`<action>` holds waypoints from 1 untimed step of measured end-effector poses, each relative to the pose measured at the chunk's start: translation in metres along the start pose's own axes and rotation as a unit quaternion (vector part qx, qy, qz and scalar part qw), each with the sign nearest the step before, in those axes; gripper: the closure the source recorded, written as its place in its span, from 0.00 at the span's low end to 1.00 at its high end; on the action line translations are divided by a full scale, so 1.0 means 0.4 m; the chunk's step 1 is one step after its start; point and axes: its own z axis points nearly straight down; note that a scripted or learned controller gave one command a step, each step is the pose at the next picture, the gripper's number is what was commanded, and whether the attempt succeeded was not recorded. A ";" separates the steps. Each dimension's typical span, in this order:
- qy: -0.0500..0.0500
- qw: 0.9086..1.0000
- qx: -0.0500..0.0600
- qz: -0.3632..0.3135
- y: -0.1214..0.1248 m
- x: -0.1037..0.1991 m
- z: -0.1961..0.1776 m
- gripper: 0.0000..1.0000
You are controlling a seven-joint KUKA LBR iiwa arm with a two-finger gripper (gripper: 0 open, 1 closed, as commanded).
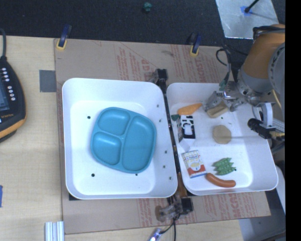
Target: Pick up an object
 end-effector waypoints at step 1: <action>-0.003 1.000 0.004 0.000 -0.003 0.157 -0.004 0.00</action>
